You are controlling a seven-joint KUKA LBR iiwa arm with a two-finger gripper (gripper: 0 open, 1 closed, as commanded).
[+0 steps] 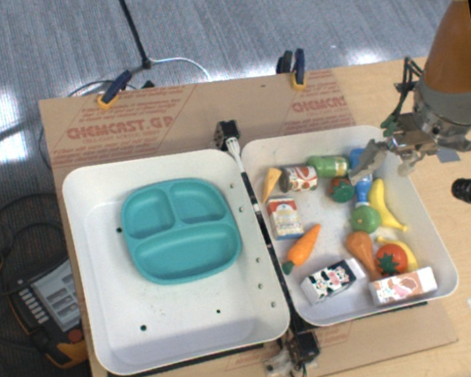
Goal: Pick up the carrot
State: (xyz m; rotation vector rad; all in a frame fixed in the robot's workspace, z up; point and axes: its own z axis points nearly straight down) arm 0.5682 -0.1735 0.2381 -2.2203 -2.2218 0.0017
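The small orange plastic carrot (304,245) lies tilted just right of the white bin divider (259,224). Probably light, stiff and a bit slick, so I'd grab mid-body. The gripper (382,152) hovers farther right; can't tell if it's spread.

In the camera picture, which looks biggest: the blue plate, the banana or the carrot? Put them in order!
Biggest to smallest, as they look in the camera view:
1. The teal plate, by far.
2 and 3. The carrot and the banana look about the same length, so I won't rank one over the other.
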